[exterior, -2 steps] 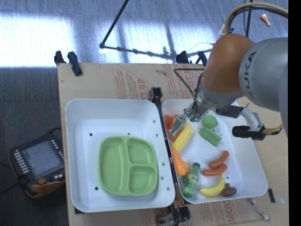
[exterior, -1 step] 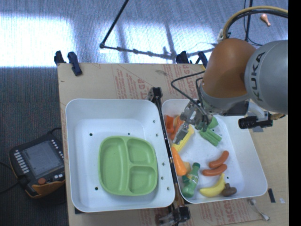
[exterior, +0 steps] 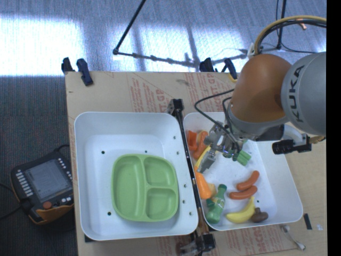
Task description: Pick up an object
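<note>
The gripper (exterior: 212, 154) hangs low in the right bin (exterior: 287, 191), jaws parted with nothing between them. A yellow piece (exterior: 201, 159) lies just beside the fingertips, sausages (exterior: 246, 185) farther off. No object is lifted yet; the grasp remains.

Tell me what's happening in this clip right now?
The KUKA arm reaches in over the right bin, its gripper low among toy food at the bin's upper left. Nothing is visibly held. In that bin lie a banana, two sausages, a green bottle, orange pieces and a small green block. The left bin holds a green divided plate.
</note>
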Controlling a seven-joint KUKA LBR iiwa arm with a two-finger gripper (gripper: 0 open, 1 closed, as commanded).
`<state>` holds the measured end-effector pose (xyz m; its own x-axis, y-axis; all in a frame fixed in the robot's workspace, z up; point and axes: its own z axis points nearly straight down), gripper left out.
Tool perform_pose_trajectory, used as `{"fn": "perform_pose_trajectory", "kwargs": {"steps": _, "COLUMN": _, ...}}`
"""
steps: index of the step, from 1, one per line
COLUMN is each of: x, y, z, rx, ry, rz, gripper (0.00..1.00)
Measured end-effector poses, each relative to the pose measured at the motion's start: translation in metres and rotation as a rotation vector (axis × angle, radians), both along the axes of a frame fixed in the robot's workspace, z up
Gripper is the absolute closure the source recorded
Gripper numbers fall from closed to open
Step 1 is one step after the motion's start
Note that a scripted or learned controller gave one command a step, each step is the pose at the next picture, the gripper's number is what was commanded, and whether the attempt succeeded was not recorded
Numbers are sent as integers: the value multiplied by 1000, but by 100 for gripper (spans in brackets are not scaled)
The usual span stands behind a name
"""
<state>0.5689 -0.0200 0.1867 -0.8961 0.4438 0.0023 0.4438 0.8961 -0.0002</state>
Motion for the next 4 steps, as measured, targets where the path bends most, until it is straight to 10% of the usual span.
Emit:
{"fn": "perform_pose_trajectory", "kwargs": {"steps": 2, "x": 71, "y": -87, "z": -99, "rx": 2, "ry": -3, "rz": 612, "gripper": 0}}
{"fn": "perform_pose_trajectory", "kwargs": {"steps": 4, "x": 21, "y": -61, "z": -100, "rx": 1, "ry": -1, "rz": 320, "gripper": 0}}
